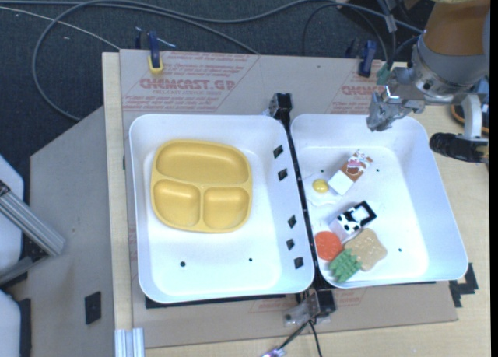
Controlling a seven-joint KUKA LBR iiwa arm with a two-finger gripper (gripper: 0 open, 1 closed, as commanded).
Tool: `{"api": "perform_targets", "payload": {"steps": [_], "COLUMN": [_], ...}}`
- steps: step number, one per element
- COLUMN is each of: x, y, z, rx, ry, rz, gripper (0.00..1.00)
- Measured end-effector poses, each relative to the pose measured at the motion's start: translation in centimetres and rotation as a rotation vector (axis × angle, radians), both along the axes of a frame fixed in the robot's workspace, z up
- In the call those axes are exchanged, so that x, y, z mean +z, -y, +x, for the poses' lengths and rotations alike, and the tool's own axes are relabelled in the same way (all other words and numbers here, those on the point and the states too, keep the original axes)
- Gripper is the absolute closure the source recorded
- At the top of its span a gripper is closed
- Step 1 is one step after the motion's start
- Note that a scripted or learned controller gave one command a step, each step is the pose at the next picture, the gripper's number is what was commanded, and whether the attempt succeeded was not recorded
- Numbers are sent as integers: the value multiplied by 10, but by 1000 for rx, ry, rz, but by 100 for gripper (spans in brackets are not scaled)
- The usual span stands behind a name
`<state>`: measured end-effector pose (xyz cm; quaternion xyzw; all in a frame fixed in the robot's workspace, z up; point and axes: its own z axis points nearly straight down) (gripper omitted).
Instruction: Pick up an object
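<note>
Much bare floor in right bin, end effector above its far rim.

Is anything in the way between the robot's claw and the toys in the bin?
Nothing visible is. The gripper hangs over the far edge of the right bin. Bare white floor lies between it and the nearest toy, the small figure. The other toys sit beyond that.

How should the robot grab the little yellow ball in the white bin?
Probably straight down from above, closing on the yellow ball's two round sides. It is small and low on the bin floor, so there is no handle or edge to pinch. A white block sits close on its right, so the fingers would fit better on the near and far sides.
</note>
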<state>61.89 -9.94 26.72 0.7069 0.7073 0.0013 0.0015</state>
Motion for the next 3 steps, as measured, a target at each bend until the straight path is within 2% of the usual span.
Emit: {"api": "perform_targets", "payload": {"steps": [2,3], "x": [-9,-21], "y": [-114,-170], "z": [-7,-27], "rx": [5,5], "ry": [-6,-8], "rz": [3,2], "gripper": [100,100]}}
